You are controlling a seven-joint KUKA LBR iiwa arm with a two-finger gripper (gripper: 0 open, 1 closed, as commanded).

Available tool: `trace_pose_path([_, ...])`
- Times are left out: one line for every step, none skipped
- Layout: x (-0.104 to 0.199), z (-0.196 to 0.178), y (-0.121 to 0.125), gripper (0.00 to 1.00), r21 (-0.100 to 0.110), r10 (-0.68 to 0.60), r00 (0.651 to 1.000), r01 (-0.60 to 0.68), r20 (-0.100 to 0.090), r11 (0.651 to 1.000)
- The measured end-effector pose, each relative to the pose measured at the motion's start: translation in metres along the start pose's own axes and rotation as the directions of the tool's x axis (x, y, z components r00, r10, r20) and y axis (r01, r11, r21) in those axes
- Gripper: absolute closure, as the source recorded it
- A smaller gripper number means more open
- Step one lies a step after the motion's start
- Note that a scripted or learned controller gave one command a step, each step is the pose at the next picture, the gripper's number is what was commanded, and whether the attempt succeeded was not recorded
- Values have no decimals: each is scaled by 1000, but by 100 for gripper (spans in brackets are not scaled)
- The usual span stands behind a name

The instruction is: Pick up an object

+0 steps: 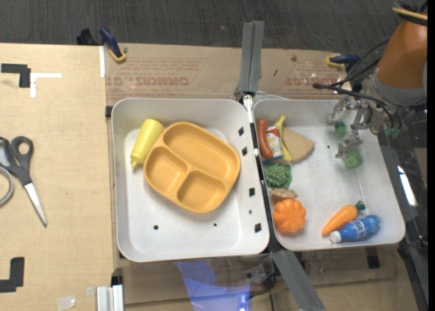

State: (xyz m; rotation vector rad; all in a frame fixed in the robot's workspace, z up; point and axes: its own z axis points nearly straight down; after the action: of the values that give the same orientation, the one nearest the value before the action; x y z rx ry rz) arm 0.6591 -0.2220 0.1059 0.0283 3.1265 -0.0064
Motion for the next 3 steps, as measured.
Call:
trace_pose_path([18, 12, 0, 0, -3, 98, 995, -98, -10, 995])
trace_pose_path([6, 11, 0, 0, -2, 44, 999, -44, -6, 999])
trace_pose_path([3, -1, 0, 100, 0, 44, 999, -44, 2, 999])
